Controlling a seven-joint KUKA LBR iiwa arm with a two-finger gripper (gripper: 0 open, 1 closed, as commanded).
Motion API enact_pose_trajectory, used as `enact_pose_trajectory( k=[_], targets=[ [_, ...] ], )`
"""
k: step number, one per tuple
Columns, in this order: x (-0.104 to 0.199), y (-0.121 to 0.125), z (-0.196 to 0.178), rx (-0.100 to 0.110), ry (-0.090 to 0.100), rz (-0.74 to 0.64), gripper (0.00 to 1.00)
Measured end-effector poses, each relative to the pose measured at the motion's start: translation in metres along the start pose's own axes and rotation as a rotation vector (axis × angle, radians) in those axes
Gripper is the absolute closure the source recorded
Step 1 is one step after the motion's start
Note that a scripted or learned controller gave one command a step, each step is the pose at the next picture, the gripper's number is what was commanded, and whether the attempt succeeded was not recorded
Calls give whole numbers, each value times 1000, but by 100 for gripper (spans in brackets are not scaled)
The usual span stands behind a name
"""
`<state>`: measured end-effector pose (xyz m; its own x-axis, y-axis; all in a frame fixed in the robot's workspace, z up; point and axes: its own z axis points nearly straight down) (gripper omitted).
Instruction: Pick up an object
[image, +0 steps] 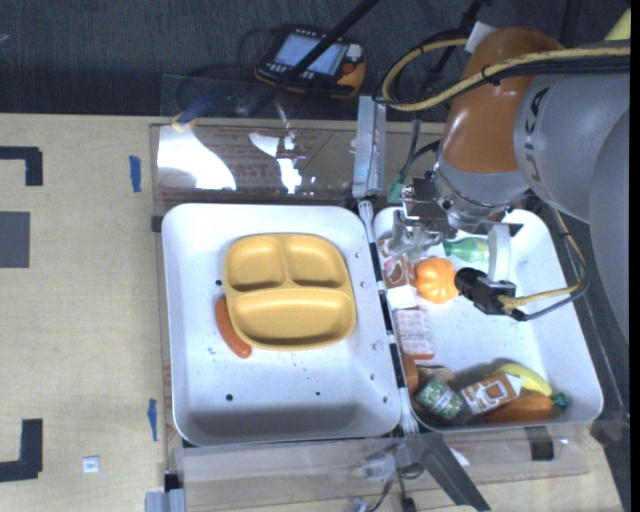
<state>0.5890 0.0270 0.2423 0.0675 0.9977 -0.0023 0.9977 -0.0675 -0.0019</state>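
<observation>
the tool (420, 235) hangs low over the right bin (560, 350), just left of a small orange pumpkin (436, 280). a yellow divided tray (289, 291) lies in the left bin (270, 400), beside an orange sausage (232, 330).

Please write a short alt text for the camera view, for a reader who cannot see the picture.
A grey and orange robot arm reaches from the right into the right white bin, its hand low beside a small orange pumpkin near a banana and packets. The left bin bears a yellow divided tray with an orange sausage-shaped toy at its edge.
</observation>
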Motion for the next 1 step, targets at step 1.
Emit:
enact_pose_trajectory(
  k=[1],
  targets=[
    [32, 63, -115, 2, 0, 52, 100]
  ],
)
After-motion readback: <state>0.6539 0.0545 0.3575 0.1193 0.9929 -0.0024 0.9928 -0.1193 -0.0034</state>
